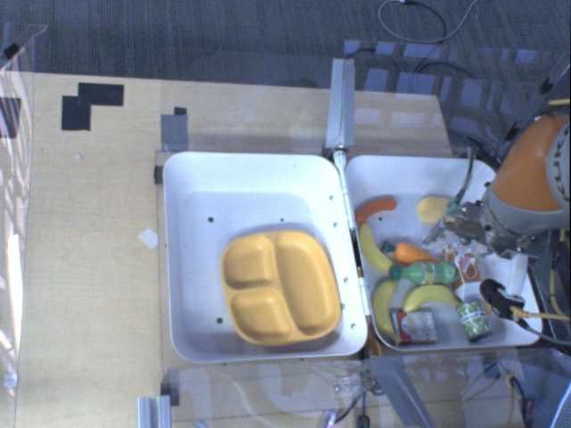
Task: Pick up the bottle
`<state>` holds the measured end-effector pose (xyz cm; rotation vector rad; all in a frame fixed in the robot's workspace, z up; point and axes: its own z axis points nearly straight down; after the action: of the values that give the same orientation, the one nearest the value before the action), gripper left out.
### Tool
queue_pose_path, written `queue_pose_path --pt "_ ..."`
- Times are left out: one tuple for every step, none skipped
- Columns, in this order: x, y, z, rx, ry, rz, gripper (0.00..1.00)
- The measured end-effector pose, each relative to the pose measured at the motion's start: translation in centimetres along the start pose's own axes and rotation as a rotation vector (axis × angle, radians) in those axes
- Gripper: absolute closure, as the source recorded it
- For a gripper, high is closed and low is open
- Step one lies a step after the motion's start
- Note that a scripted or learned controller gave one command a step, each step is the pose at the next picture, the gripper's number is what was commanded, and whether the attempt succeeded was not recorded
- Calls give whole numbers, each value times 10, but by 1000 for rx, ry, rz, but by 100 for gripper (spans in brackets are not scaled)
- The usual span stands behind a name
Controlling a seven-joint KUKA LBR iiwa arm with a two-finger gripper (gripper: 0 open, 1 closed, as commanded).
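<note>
Two shallow white plastic bins sit side by side on the pale wooden counter (89,266). The left bin (192,230) holds a yellow three-compartment plastic tray (281,286), which lies a little toward five o'clock of that bin's middle.

The right bin (393,172) is crowded. The green plastic bottle (426,273) lies on its side near the bin's centre, its neck pointing toward nine o'clock. Just at its twelve o'clock side lies an orange toy carrot (409,253), touching or nearly touching it. A yellow banana (430,296) curves along the bottle's six o'clock side, and a second yellow banana (372,247) lies at its ten o'clock, along the bin's left wall. A red toy sausage (376,208) lies toward eleven o'clock of the bin, and a pale yellow round piece (433,209) rests near twelve o'clock. A small red-labelled can (414,326) lies on its side at six o'clock, and a small green can (475,320) is toward five o'clock.

The grey arm with its orange band (528,178) reaches in from three o'clock. The tool (457,230) hangs over the right bin at about two o'clock of the bottle, near it but apart. Whether the tool is spread or pressed together cannot be told; nothing is visibly pinched in it.
</note>
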<state>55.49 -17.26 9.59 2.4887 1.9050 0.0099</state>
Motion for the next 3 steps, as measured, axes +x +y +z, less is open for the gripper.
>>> queue_pose_path --pt "27 -69 1 -21 0 259 0" --pt "77 -43 2 -17 1 363 0" --pt "77 -43 -9 -18 1 362 100"
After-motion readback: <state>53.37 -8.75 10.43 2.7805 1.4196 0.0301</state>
